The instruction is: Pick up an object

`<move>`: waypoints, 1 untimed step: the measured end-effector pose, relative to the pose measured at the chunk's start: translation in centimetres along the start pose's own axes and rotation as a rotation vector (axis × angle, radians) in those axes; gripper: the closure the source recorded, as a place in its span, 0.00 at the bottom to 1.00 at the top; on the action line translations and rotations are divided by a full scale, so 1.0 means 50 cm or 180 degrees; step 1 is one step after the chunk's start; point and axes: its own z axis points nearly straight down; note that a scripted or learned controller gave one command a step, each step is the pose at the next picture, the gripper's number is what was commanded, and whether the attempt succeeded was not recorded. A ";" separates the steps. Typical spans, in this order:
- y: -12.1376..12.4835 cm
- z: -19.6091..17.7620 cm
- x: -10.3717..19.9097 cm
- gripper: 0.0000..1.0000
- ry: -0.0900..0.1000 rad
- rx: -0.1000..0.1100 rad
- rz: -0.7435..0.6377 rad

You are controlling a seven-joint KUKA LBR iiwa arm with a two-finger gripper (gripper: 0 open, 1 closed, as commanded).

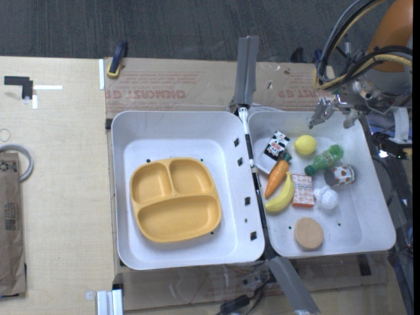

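Observation:
The right bin (367, 235) holds several objects: a yellow ball (305, 144), a black-and-white cube (277, 145), a green bottle (323, 161), a carrot (277, 177), a banana (281, 198), a small red box (302, 191), a white ball (327, 199), a red-and-white cup (342, 174) and a tan disc (308, 233). My gripper (333, 118) hangs over the bin's far edge, above and a little right of the yellow ball. Its two fingers stand apart with nothing between them.
The left bin (125, 143) carries a yellow divided plate (175, 199). A grey post (247, 71) rises between the bins at the back. Cables and the arm (387, 38) crowd the upper right. A brown paper bag (10, 222) lies at the far left.

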 end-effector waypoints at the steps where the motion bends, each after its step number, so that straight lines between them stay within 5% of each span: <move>1: -0.083 0.210 -0.006 0.00 -0.0004 -0.0017 -0.0209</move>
